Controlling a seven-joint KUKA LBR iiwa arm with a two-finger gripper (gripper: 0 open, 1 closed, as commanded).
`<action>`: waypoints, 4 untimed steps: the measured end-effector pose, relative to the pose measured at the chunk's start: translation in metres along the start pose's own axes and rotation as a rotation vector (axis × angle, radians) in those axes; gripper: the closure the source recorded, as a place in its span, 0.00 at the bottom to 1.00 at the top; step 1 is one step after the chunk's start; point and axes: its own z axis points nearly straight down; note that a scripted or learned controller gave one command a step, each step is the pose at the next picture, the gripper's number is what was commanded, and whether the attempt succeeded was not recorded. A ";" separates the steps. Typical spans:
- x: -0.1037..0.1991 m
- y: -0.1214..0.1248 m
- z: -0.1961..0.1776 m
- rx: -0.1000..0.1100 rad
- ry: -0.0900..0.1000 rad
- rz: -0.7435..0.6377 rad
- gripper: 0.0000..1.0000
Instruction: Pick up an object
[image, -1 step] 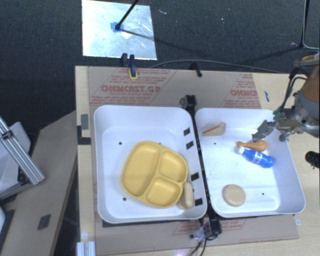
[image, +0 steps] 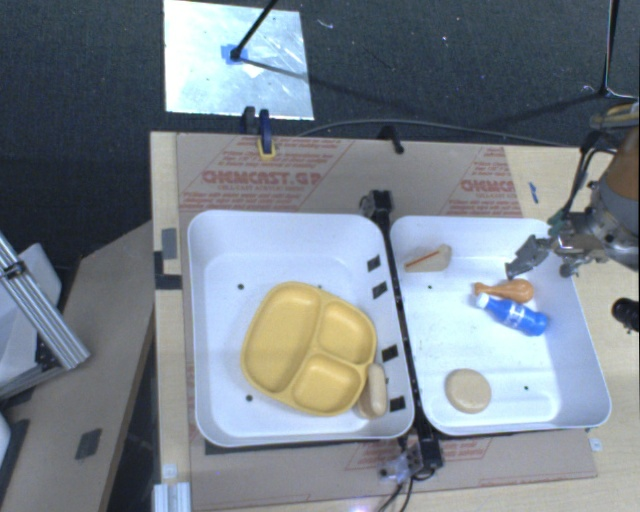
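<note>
The pincer (image: 524, 262) hangs over the upper right part of the right bin (image: 585, 385), reaching in from the right edge, and whether it is apart or together cannot be told from this angle; nothing shows between its tips. Just below it lies an orange drumstick-shaped toy (image: 506, 290), and touching that toy's lower side rests a blue bottle (image: 517, 317) with a white label, tilted down toward the right. Further left in the same bin, near the upper wall, sits a small wedge-shaped piece (image: 429, 259), pale with a reddish edge. Near the bin's front lies a round tan bun-like object (image: 467, 390), well apart from the others. Across the black divider, the left bin (image: 215, 240) holds a yellow compartment tray (image: 308, 348), tilted, with a beige oblong object (image: 374, 390) just beside its lower right corner. Both bins sit on a board printed with red lettering on the bench (image: 120, 290).
</note>
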 end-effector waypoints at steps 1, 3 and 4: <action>0.002 0.000 0.041 0.001 0.001 0.002 0.00; -0.006 -0.004 0.150 0.002 0.001 0.002 0.00; -0.007 -0.003 0.136 -0.003 -0.001 0.001 1.00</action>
